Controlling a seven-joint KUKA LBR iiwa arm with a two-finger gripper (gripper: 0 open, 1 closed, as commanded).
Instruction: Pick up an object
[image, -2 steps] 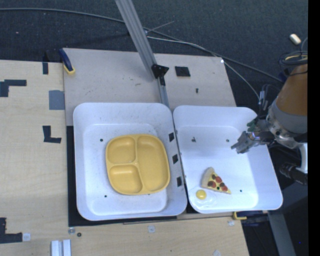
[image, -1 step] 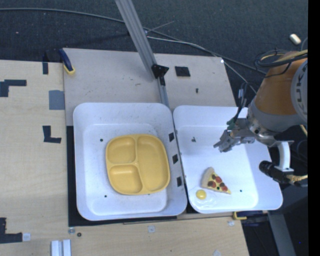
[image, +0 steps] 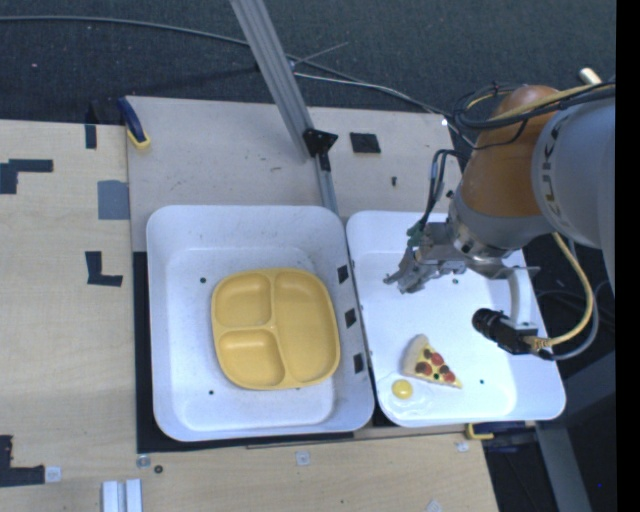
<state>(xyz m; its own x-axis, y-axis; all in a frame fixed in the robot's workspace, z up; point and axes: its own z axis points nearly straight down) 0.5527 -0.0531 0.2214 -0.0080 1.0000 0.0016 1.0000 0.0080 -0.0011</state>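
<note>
A toy pizza slice (image: 431, 362) lies near the front of the right bin (image: 385, 245), with a small yellow round piece (image: 402, 389) just to its front left. My gripper (image: 411, 277) hovers over the middle of the right bin, behind the pizza slice and apart from it. Its fingers are spread a little, and nothing sits between them. The grey arm with its orange band (image: 510, 165) comes in from the right.
The left bin (image: 180, 300) holds a yellow divided plate (image: 274, 327) in its middle. A grey pole (image: 285, 85) slants up from the back between the bins. A black cable fitting (image: 500, 331) hangs over the right bin's right side.
</note>
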